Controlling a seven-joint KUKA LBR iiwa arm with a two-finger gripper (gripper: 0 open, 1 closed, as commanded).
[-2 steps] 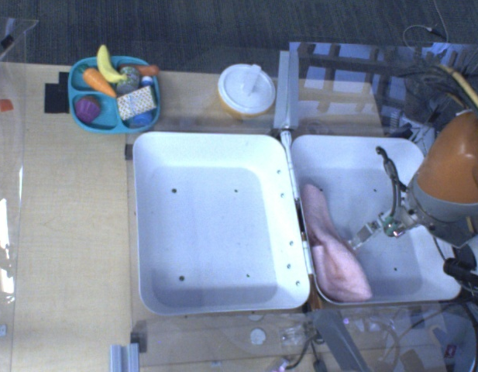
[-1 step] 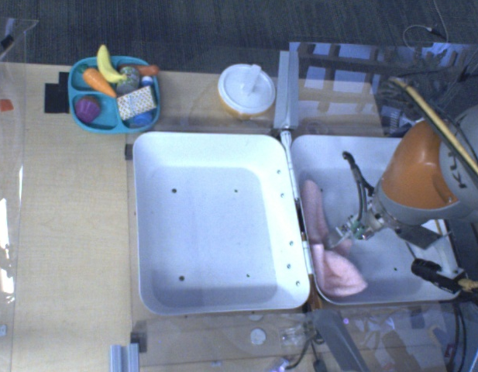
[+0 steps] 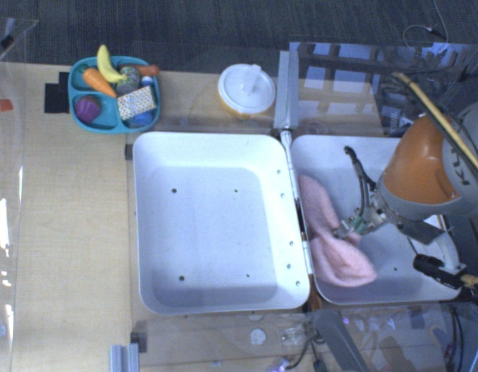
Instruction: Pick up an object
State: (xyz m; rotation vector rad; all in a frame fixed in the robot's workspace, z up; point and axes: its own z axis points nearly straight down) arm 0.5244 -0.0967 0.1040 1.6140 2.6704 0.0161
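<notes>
A pink fuzzy cloth [image 3: 329, 232] lies along the left side of the right bin [image 3: 393, 281], reaching from its upper left toward the bottom middle. My gripper [image 3: 353, 227] is low in that bin, right at the cloth's right edge near its middle. The orange-banded wrist [image 3: 421, 165] rises behind it to the right. The fingertips are small and partly hidden against the cloth.
The left bin [image 3: 215, 219] stands beside the right one. On the bench at the back left is a blue tray [image 3: 115, 93] with toy food. A white and yellow lidded cup [image 3: 247, 89] sits behind the bins. Cables run at the right.
</notes>
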